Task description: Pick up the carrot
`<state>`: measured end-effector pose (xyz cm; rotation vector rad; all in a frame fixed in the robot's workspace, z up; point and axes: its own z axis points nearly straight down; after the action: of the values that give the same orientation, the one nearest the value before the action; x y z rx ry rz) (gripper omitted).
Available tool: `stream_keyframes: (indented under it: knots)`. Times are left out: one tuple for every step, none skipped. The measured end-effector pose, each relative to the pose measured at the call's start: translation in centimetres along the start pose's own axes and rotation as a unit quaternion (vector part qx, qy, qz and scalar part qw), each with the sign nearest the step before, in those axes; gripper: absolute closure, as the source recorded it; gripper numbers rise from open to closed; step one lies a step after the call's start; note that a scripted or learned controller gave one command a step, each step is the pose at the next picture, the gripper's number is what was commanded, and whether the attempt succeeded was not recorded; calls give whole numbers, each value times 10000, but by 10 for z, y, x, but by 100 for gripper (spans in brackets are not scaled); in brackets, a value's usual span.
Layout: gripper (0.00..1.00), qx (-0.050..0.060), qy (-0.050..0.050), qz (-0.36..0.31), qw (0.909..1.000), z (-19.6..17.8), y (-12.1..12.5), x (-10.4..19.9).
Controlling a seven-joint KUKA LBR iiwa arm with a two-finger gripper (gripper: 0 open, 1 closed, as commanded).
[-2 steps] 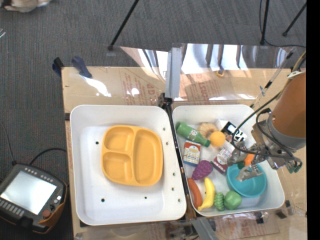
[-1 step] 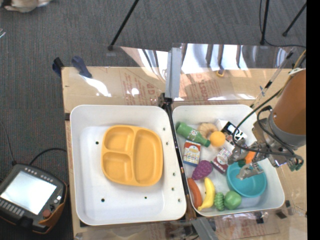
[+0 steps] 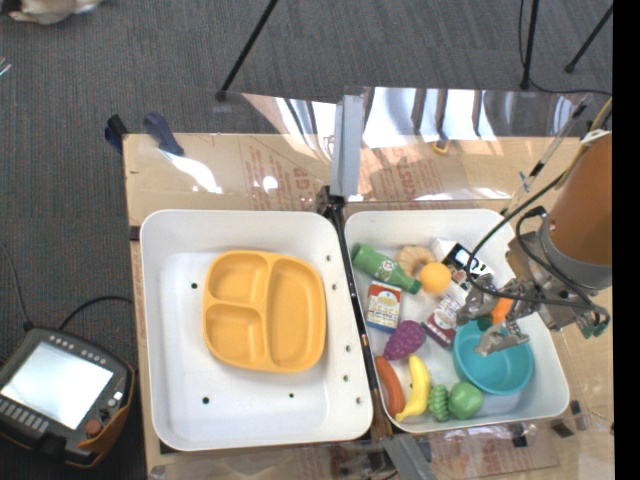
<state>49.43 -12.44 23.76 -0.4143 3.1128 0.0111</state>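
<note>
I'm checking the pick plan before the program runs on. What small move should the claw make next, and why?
Probably shift toward the bin's near-left corner. The claw hangs over the blue bowl, while the carrot lies apart from it, beside the banana by the bin's left wall.

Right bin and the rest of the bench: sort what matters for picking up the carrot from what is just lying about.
For the job:
carrot, at the right bin's front left
end effector, over the teal bowl

Lying about:
banana
grapes
green bottle
orange
green apple
yellow divided plate in the left bin
</note>
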Motion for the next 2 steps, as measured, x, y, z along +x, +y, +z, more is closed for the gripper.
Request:
stream_keyframes:
  knots:
    - [100, -8, -3, -7, 10000, -9, 1, -2]
    - [100, 20, 15, -608, 9981, 150, -46, 13]
